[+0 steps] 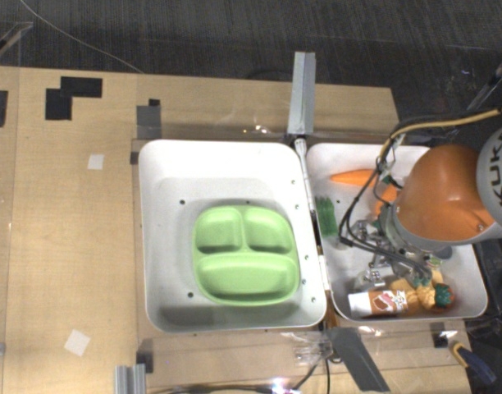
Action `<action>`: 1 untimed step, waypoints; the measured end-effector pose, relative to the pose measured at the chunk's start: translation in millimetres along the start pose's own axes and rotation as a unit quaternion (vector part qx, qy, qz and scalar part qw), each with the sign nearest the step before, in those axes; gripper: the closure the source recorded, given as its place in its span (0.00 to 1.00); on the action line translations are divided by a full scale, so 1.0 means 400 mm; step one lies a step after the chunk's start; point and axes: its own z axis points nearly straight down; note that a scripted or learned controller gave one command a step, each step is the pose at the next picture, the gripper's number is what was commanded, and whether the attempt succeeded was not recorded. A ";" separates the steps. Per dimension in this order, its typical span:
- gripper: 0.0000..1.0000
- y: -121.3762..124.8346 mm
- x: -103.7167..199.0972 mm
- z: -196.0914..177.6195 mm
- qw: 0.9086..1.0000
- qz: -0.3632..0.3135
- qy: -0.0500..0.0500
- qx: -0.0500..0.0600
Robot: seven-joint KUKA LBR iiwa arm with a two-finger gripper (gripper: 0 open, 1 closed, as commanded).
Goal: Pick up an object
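objects for the pick sit in the right bin [481, 298]: a carrot [353, 177] at 12 o'clock of that bin, a green stick-like item [326, 216] along its 9 o'clock wall, a white bottle with a red label [380, 303] lying flat at 6 o'clock, and a small yellow-brown toy [437, 295] just beside it toward 5 o'clock. camera view: arm [448, 191] comes in from 3 o'clock, wrist hung low over the clutter, likely going for the bottle or toy. gripper [396, 263] is just above the bottle; cables and wrist hide it, so can't tell how wide it stands or whether anything is caught. left bin [165, 245] holds a green divided tray [245, 254] at centre, well apart from the arm, untouched.
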 end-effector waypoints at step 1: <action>0.00 -0.049 -0.206 0.020 1.000 -0.023 0.014 -0.002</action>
